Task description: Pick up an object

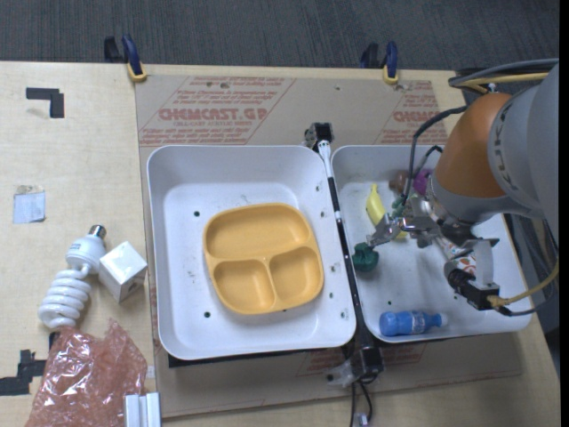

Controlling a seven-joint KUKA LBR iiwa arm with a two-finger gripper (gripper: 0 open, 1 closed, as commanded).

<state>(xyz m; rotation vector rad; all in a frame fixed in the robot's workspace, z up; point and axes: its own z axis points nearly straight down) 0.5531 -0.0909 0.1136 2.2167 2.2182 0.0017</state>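
Over the right bin, the gripper hangs with fingers slightly spread (gripping nothing), just above a green object by the divider; closing may knock it aside.

The arm blocks a good chunk of the right bin, so its far right corner and wall are covered. There's a purple thing poking out from behind the wrist, mostly hidden, can't tell what it is. The yellow item is partly tucked under the gripper, and the fingers are too small and cluttered to read. The pink wrap at the bottom left gets cut off by the edge.
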